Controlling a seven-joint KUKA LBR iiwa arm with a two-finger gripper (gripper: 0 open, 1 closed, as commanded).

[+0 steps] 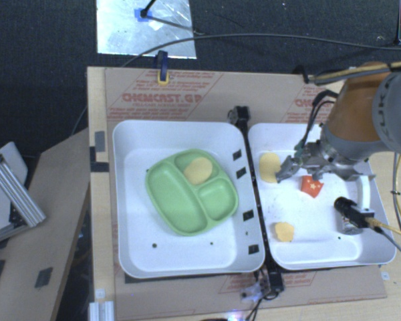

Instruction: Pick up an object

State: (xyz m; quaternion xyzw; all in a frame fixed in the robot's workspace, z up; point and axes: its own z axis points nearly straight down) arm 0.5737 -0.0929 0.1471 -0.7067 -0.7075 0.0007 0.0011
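Note:
My gripper (pixel 289 168) hangs low over the right bin (pixel 321 249), reaching in from the right. Its tip is right beside a pale yellow piece (pixel 268 166) near the bin's left wall. Just below and to the right of the gripper lies a small red block (pixel 311 187); whether they touch I cannot tell. A smaller yellow piece (pixel 284 231) rests further toward the front of the same bin. In the left bin (pixel 140 246) sits a green divided plate (pixel 180 202) with another yellow piece (pixel 198 171) in its upper compartment.
The grey arm with its orange band (pixel 361 112) covers the right bin's back right corner. A black divider with clips (pixel 248 179) runs between the two bins. Cardboard (pixel 167 95) lies under the bins.

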